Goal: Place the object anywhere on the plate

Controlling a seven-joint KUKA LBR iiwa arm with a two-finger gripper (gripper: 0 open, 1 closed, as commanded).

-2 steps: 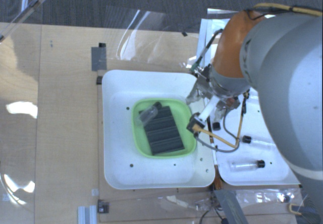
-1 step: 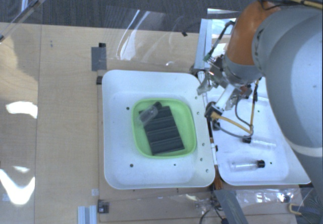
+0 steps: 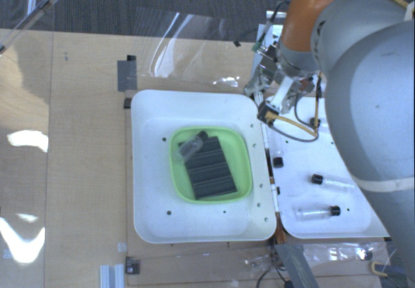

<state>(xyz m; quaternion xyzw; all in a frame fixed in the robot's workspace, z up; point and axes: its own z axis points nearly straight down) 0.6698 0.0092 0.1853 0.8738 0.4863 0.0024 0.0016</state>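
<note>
Currently the gripper (image 3: 262, 95) sits at the upper middle of the frame, over the top edge where the left bin (image 3: 146, 209) and right bin (image 3: 305, 180) meet, by the left bin's upper right corner. Can't tell whether it is open or closed: it is small, seen at a slant, and merges with the wrist hardware. Bulk of the arm (image 3: 373, 92) takes up the right side of the frame, cut off by the top and right edges, with its orange band (image 3: 305, 11) at upper right. It hides the upper and right parts of the right bin.

Middle of the left bin: a green plate (image 3: 244, 162). On it lies a dark ribbed block (image 3: 210, 171), flat, turned at a slant, covering most of the plate's centre. A small clear tube (image 3: 189, 146) lies at the block's upper left end, touching or overlapping it. Can't tell which is on top, and its dark end blends into the block. Both are inside the plate's rim, well apart from the gripper.

Visible lower part of the right bin: two clear tubes with black caps, an upper tube (image 3: 329, 182) and a lower tube (image 3: 315, 213), lying flat and apart from each other. Their clear bodies are faint against the white floor. A small black piece (image 3: 277, 162) lies just beside the divide between the bins, too small to identify.

At left, the bench (image 3: 78, 150) carries bright glare patches that wash out the surface.
</note>
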